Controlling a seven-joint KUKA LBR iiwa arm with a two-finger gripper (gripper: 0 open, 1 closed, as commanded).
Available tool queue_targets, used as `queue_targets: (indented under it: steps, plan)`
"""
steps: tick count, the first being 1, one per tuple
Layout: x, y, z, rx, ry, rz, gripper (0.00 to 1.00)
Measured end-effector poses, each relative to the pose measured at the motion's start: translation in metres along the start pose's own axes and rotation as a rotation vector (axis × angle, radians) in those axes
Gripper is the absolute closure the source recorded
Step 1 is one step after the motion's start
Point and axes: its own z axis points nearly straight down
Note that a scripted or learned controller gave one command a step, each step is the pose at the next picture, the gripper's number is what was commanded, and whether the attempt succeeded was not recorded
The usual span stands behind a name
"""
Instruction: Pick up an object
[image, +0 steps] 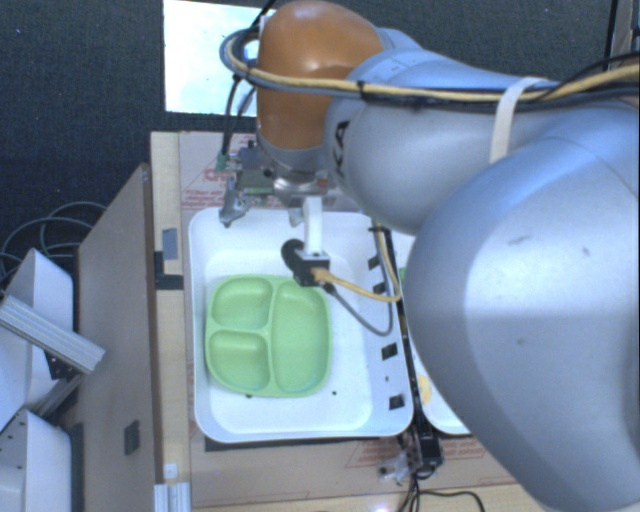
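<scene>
Camera view puts the pincer (262, 203) over the far end of the white bin (352, 405); whether it is apart or together I cannot tell. The green divided plate (268, 335) lies flat nearward of the pincer, apart from it. A flat plate likely offers only its raised rim, so the pincer should come nearward, straddle an edge or divider, then descend fully before clamping.

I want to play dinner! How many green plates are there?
1. The pale green divided plastic plate lies in the left-hand shallow white bin. The big grey robot arm covers most of the other bin, so more may be hidden.
</scene>
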Motion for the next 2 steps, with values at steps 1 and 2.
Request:
queue_targets:
  steps: [1,2]
  plan:
    - [-0.097,-0.032,-0.066,0.010,-0.008,0.012,0.00]
    - [-0.125,0.008,0.091,0.029,-0.011,0.008,0.00]
